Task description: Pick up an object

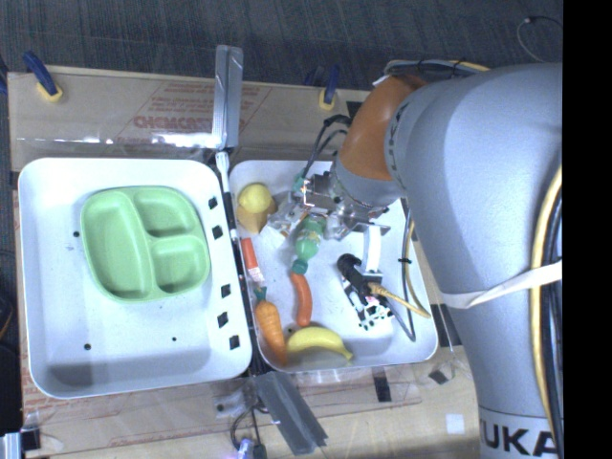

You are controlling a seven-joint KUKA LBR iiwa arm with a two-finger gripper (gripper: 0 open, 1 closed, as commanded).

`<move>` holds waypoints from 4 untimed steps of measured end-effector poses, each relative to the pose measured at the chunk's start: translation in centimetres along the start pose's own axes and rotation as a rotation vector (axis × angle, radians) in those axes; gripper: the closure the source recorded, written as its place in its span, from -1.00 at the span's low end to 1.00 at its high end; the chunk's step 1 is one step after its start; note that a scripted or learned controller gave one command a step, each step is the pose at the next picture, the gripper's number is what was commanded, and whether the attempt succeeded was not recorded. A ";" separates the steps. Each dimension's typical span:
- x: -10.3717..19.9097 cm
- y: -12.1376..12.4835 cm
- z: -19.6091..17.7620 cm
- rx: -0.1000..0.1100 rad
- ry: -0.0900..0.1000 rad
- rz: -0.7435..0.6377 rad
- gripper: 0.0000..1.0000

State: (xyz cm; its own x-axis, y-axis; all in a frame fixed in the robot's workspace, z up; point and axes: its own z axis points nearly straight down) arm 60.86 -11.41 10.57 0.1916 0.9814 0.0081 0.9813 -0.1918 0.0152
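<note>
One fixed camera above the bench, looking down at a slant.

The camera sees both white bins complete: the left bin point(48, 256) with a green divided tray point(143, 242), and the right bin point(411, 338). The far bench edge with blue clamps point(43, 75) lies at the top. The arm point(478, 180) enters from the right and, being probably nearest to the lens, looks very large and hides that bin's right side.

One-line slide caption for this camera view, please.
KUKA arm's end effector lowered into the right bin among a lemon, carrot and banana; green tray in left bin.
</note>
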 end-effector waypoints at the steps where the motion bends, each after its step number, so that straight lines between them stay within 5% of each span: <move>1: 0.1 0.0 -1.1 0.002 0.000 -0.009 1.00; 2: 0.0 0.1 -1.3 -0.001 -0.002 -0.008 -1.00; 3: -2.5 5.1 1.5 0.018 -0.007 -0.051 -1.00; 4: -2.1 5.2 0.4 0.020 -0.007 -0.063 1.00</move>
State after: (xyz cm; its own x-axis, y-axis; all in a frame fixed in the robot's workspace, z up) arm 65.54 -14.50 10.24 0.1296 0.9916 0.0009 0.9916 -0.1296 -0.0044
